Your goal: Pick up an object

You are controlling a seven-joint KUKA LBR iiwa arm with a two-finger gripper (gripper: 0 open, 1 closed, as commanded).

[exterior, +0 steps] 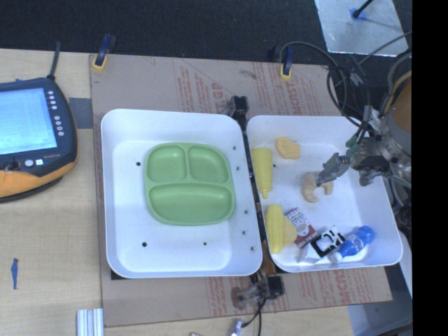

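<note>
The right bin (364,135) holds several small items: a yellow piece (262,170) by its left wall, a second yellow piece (275,228) below that, a tan lump (287,148) at the top, and a beige piece (310,186) in the middle. My gripper (348,173) hovers over the bin's right half, open, with nothing between its fingers. Its left finger (329,170) ends just up and right of the beige piece. Along the bin's front lie a red-and-white packet (299,224), a black-and-white item (327,242) and a blue bottle (357,240).
The left bin (122,243) bears a green divided plate (189,184). A tablet-like pendant (31,135) lies on the bench at far left. Cables (346,82) loop behind the right bin near the arm.
</note>
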